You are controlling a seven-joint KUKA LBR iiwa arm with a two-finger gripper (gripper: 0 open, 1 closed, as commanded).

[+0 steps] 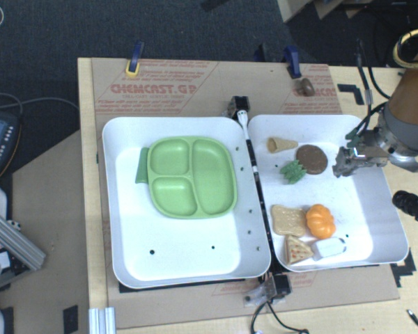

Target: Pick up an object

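Looking down on the table (97,186), two shallow white bins sat side by side on a brown board printed with red lettering. Left bin (125,242): held a green divided plate (192,177) with three compartments, lying flat a little above the bin's middle; a darker green tab showed at the plate's left edge. Right bin (376,221): held the loose objects. A tan cone-shaped piece (282,144) lay near the top left. Just right of it and slightly lower, a round brown disc (311,158). A small green leafy item (292,172) touched or nearly touched the disc's lower left. Lower down, a slice of toast-like bread (288,219) lay beside an orange pumpkin-shaped object (320,220), the two touching. Below them, a triangular pizza-like wedge (298,250) next to a small white object (329,248), hard to tell apart from the bin floor.

The arm (407,117) reached in from the right. Gripper (352,160) hung over the upper right part of the right bin, just right of the brown disc and apart from it. Could not tell whether the gripper was apart or together; dark metal parts blurred into one mass. Nothing was seen between them. Two clamps, one yellow (133,66) and one blue (291,61), sat at the board's far edge.
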